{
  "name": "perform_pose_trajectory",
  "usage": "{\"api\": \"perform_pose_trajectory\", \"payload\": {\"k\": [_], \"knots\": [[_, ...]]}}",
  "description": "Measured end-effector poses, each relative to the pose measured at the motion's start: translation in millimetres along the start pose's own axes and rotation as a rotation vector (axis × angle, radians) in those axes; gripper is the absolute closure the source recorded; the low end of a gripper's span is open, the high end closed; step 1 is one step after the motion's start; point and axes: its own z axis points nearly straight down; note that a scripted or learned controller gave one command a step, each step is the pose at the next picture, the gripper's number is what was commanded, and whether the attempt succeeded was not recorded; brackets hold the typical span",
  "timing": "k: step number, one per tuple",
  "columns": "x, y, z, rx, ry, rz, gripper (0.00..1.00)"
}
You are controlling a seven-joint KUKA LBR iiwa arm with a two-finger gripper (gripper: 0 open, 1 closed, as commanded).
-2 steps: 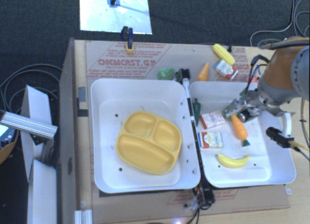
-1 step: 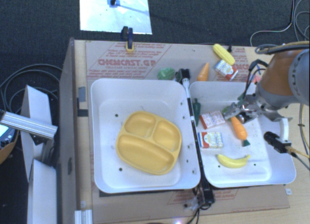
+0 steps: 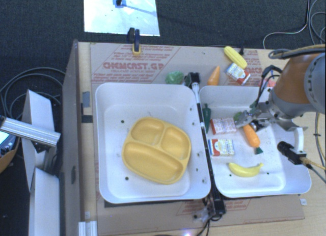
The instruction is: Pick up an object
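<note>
Two bins are seen: the left bin [image 3: 109, 128] holds a yellow tray [image 3: 155, 150]; the right bin [image 3: 285, 179] holds cartons, a banana [image 3: 245, 168] and a carrot [image 3: 251, 135], tip toward five o'clock, beside the gripper [image 3: 249, 118], whose grip cannot be told.

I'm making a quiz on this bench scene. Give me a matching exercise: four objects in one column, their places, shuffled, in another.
Things:
1. yellow tray
2. banana
3. carrot
4. corn cob

Places:
A. on the cardboard behind the bins
B. right bin, near its front edge
C. left bin
D. right bin, beside the gripper

Pairs: 1-C, 2-B, 3-D, 4-A
</note>
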Motion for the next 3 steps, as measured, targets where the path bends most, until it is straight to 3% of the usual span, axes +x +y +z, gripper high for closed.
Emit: {"api": "perform_pose_trajectory", "payload": {"k": [3], "knots": [[-5.8,-7.6,0.2,0.005,0.009,-0.004,0.0]]}}
